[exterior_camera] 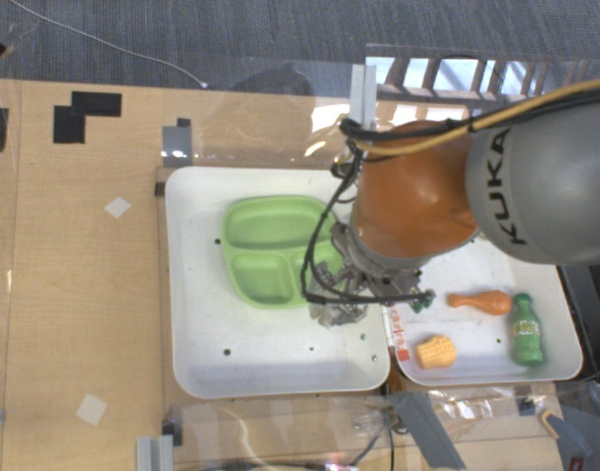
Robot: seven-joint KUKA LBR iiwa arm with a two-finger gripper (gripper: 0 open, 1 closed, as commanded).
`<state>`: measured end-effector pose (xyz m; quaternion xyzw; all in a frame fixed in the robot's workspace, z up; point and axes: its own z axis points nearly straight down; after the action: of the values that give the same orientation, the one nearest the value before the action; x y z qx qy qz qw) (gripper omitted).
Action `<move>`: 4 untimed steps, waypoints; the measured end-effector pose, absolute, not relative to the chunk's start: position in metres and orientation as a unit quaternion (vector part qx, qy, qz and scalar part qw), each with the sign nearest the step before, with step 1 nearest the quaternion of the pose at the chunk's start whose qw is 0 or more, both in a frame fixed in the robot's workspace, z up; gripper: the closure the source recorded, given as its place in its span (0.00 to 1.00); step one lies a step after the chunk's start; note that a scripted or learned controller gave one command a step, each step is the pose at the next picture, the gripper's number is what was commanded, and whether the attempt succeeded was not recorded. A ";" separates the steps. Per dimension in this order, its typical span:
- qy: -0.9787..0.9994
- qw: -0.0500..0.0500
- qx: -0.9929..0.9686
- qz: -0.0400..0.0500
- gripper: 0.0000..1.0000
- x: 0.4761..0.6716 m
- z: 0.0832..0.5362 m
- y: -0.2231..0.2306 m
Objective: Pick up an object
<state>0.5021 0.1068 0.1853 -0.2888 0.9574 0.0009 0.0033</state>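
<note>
Green divided plastic tray is what I'm watching, and it lies flat in the upper middle of the shallow white bin on the view's left, with its right end tucked under the wrist, so I can't see that edge. The two-finger gripper sits low over that same bin, right at the tray's lower right corner, close to the wall shared with the neighbouring bin. Whether it touches the tray I can't make out. From up here it's a dark tangle of metal, so I cannot tell whether it's released or clenched, and I see nothing plainly caught in it. The grey KUKA arm comes in from the right and its orange band bulks over the seam between the bins, with black cables looping down across the tray's right side. Over in the white bin on the right I've got an orange-brown toy drumstick lying on its side, a small green plastic bottle just right of it near the far wall, and a yellow toy corn piece near the front left corner. All three sit apart from each other and well clear of the gripper. The light wooden bench spreads out to the left, with black square markings near its top edge.
</note>
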 end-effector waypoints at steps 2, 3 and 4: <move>0.988 0.002 0.152 0.002 1.00 0.508 0.178 0.182; 0.964 0.002 0.266 0.002 1.00 0.491 0.193 0.212; 0.896 0.001 0.444 0.001 1.00 0.487 0.188 0.235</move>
<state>0.4872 0.2350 0.1883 0.4436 0.8962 0.0012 0.0013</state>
